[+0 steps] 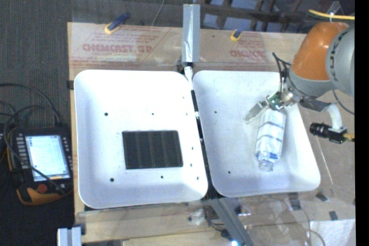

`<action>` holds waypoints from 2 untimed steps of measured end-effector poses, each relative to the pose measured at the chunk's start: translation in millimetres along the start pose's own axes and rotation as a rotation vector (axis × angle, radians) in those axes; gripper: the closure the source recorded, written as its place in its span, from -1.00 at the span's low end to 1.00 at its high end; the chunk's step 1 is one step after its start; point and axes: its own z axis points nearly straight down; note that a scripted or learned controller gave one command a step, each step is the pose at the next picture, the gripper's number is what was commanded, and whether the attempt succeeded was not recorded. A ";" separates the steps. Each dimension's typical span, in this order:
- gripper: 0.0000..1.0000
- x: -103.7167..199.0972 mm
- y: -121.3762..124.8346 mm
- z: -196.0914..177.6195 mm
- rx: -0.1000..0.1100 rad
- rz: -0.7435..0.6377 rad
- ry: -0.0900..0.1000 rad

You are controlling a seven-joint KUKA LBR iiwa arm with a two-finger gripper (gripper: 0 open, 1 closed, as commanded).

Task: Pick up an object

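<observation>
A clear plastic bottle (270, 136) lies on its side in the right bin (230, 141), its cap end toward the front edge. My gripper (265, 106) hangs just above the bottle's far end, near the bin's back right. The grey arm with its orange band (314, 60) reaches in from the right. A flat black ridged pad (152, 149) lies in the middle of the left bin (104, 101), well away from the gripper.
The two bins meet at a ridge (196, 118) in the middle. A handheld control pendant (43, 158) sits on the floor to the left. Cables and a black connector (326, 131) hang by the right bin's right rim.
</observation>
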 end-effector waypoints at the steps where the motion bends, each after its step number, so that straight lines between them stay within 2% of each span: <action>1: -1.00 10.8 -69.5 9.2 -0.020 -0.276 -0.009; 2: -1.00 11.3 3.2 10.9 -0.011 -0.091 -0.006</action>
